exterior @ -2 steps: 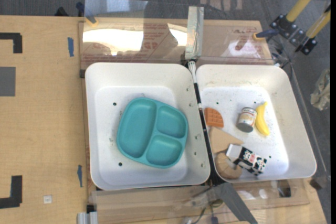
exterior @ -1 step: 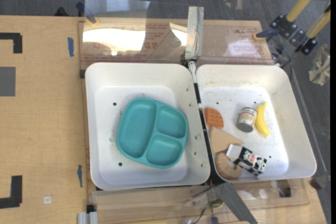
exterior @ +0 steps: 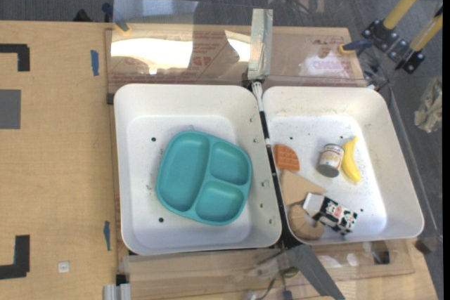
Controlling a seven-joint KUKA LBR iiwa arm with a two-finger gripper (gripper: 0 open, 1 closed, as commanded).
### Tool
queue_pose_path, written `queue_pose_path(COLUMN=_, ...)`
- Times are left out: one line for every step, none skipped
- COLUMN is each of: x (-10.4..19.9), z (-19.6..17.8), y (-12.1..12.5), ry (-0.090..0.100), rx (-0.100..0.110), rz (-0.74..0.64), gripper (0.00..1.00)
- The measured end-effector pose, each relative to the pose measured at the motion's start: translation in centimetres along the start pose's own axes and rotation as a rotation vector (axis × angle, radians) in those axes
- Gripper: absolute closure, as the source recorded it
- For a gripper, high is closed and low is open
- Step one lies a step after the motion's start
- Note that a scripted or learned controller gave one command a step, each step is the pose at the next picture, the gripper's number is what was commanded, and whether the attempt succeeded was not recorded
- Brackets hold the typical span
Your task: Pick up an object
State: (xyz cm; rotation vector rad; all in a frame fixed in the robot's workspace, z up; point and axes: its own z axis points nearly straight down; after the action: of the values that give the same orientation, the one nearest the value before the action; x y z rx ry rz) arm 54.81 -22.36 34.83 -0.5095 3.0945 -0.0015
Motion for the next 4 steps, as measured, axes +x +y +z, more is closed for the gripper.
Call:
queue_pose_path(x=5.8, z=-2.2, y=1.9, ry=0.0, rx=0.002, rz=0.343, gripper=1.0)
queue_pose_path(x=6.0, z=3.6, y=2.1, ry=0.003, rx=0.0, rz=0.56, gripper=1.0)
queue_pose_path(x=4.6, z=8.7, y=1.6, ry=0.005, rx=0.001, rz=0.978, gripper=1.0)
queue_pose_path(x=6.5, z=12.8, y=2.2, ry=0.004, rx=0.001, rz=0.818, gripper=1.0)
